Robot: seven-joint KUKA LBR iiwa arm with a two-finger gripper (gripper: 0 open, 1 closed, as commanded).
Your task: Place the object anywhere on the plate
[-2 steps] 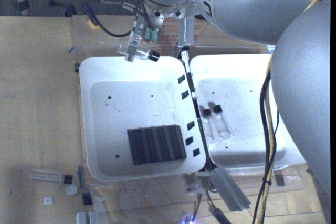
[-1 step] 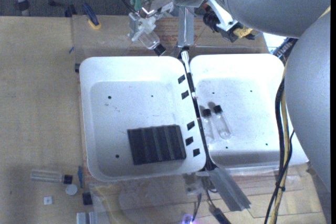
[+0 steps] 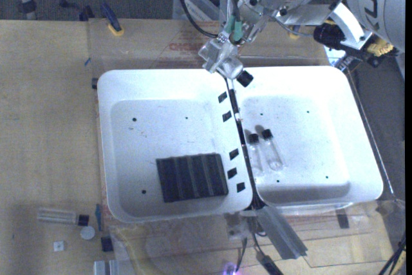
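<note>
Black ridged plate (image 3: 192,177) in left bin (image 3: 116,106), clear vials (image 3: 267,150) in right bin (image 3: 322,84). Gripper (image 3: 223,61) hangs above divider; jaws' state unreadable.

Count: two white bins (image 3: 109,100) on the worktop — one black ribbed plate (image 3: 192,176) below-left of the jaws, two clear vials (image 3: 267,150) with black caps below-right of them.

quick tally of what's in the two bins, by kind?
Black ridged plate, left bin: 1
Clear vials with black caps, right bin: 2
Total: 3
</note>
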